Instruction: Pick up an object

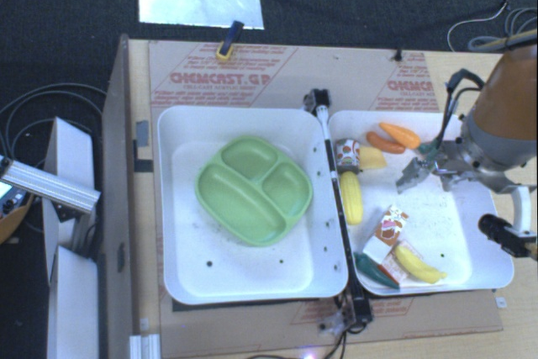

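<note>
- The gripper (414, 177) is hanging over the right bin (450, 223), because that is where all the little toys are lying.
- It is sitting above a bare white spot, below the two orange carrots (393, 139) and above the small carton (391, 224). It is not touching any toy that I can see.
- I cannot tell whether the gripper is spread apart or squeezed together; it is too dark and small. I am not seeing any toy inside it.
- The toys are lying loose and flat, so the arm can come at them from the top.
- The yellow corn (350, 197) is lying right against the wall between the bins. I am thinking that one is hard to grab, since the wall is getting in the way.
- The banana (418, 263) and a dark green toy (372, 271) are crowding together in the front corner, touching each other, so grabbing just one there looks tricky.
- The carrots and the carton are closest to the gripper and have more room around them, so they look like the easiest picks.
- The green plate (252, 191) is resting alone in the left bin (193, 265), well away from the arm.
</note>
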`<state>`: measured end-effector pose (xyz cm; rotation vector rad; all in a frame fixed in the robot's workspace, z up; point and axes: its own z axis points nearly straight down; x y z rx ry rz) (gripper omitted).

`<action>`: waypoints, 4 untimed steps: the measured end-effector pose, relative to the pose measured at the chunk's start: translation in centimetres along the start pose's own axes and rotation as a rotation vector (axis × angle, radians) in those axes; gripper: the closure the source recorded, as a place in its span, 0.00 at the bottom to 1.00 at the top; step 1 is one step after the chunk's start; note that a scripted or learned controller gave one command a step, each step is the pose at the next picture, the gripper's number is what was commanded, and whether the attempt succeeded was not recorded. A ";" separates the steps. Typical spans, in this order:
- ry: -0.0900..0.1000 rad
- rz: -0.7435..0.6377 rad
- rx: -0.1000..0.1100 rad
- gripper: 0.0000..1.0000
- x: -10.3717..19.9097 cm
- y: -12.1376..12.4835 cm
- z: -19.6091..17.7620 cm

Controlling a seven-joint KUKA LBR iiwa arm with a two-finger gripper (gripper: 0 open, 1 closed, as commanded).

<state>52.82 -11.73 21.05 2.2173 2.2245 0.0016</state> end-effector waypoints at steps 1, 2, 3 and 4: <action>-0.002 0.000 -0.002 0.00 -2.8 5.7 4.0; 0.002 -0.003 -0.008 0.00 -5.0 11.5 10.7; 0.001 -0.005 -0.005 0.00 -5.4 14.3 10.4; -0.002 -0.005 0.002 1.00 -5.7 14.0 9.4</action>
